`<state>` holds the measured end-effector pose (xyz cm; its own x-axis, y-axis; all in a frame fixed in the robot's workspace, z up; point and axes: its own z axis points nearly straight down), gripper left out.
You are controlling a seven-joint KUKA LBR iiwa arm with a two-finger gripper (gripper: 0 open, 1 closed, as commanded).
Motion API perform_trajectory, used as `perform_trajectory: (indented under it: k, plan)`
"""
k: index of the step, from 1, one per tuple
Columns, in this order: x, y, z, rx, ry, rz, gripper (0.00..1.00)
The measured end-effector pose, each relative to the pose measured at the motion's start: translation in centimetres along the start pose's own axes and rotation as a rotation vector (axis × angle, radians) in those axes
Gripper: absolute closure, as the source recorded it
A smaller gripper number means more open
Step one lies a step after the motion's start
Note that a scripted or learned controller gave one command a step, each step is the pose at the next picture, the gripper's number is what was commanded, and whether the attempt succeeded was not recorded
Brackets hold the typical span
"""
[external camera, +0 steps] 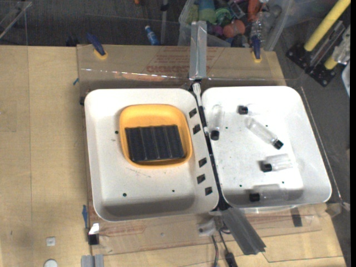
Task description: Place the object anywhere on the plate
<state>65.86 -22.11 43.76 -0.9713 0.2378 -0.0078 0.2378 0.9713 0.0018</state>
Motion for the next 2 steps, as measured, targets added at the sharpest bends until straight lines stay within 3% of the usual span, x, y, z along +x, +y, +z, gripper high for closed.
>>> perform_trajectory:
  k: [2]
  plan:
    - [-0.9, 0.2, 1.2, -0.002, -0.001, -0.743, 1.00]
